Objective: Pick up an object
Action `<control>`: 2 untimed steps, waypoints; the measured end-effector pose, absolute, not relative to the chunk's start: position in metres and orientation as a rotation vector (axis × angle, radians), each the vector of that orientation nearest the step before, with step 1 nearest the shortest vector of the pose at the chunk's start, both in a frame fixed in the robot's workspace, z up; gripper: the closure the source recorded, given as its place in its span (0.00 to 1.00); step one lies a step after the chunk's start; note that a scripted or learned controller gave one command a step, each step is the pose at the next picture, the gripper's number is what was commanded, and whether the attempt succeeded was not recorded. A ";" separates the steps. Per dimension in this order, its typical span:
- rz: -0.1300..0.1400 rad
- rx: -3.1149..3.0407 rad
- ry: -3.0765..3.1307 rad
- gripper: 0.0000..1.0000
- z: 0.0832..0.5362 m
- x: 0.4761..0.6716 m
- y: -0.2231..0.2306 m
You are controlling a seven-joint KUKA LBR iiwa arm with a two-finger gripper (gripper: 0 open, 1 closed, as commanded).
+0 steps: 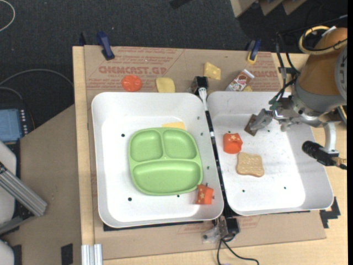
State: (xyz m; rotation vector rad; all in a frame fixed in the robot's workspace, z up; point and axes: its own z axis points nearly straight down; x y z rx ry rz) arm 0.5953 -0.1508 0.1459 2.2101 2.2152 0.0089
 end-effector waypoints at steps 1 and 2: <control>-0.001 2.222 2.227 0.00 0.172 0.545 -0.106; -0.008 2.235 2.221 0.00 0.096 0.474 -0.160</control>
